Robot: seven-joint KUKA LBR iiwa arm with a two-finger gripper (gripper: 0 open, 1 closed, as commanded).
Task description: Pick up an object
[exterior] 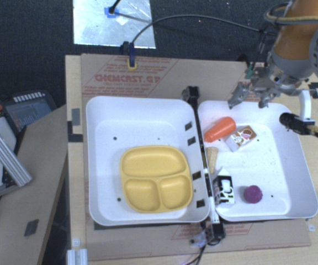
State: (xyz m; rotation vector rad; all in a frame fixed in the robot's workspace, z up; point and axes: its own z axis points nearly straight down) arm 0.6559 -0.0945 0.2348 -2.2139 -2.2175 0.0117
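Two white bins are seen side by side on a cardboard sheet [142, 73] on which "CHEMCAST G P" is printed in red, upside down from this view. In the left bin [101, 120] a yellow tray [154, 178] with three compartments lies flat. In the right bin [291, 175] an orange carrot [220, 129] lies near the far left corner, just beside a small white carton [242, 137] with a brown and red picture; its lettering is too small to be read. A cone [211, 155] rests against the divider below the carrot, a black-and-white box [224, 189] with a cow pattern stands near the front left corner, and a purple ball [252, 194] lies just to its right. The gripper [252, 97] is held above the far rim of the right bin, its fingers spread apart with nothing between them, apart from the carrot and carton below it. More faded red print shows at the front edge of the sheet but cannot be read.
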